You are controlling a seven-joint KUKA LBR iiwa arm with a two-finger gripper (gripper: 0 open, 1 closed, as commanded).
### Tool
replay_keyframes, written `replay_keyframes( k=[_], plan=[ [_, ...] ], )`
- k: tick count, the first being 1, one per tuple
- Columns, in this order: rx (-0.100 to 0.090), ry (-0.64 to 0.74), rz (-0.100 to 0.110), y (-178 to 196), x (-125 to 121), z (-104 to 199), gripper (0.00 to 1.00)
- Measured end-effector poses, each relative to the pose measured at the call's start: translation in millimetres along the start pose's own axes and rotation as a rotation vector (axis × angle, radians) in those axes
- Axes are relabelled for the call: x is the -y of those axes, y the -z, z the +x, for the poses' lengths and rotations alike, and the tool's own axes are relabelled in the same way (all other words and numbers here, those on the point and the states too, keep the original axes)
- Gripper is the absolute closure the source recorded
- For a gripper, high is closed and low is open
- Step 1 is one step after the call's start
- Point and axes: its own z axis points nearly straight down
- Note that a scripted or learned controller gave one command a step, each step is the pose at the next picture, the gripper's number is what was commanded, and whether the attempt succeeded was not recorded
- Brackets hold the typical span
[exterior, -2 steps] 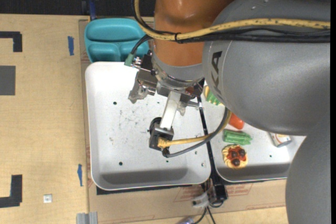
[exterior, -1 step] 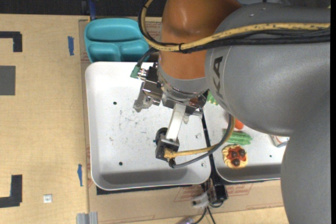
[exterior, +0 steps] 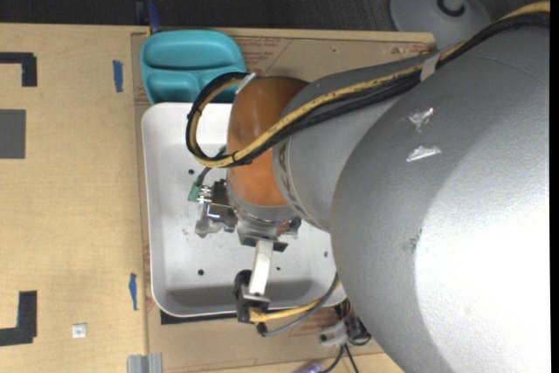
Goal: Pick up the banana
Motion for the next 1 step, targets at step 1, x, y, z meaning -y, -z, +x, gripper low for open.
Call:
replay_keyframes(
  k=[1],
  plan=[
    [0.0, -0.23, 0.002, -17.8, 1.4, -0.2, 0.0]
  ],
)
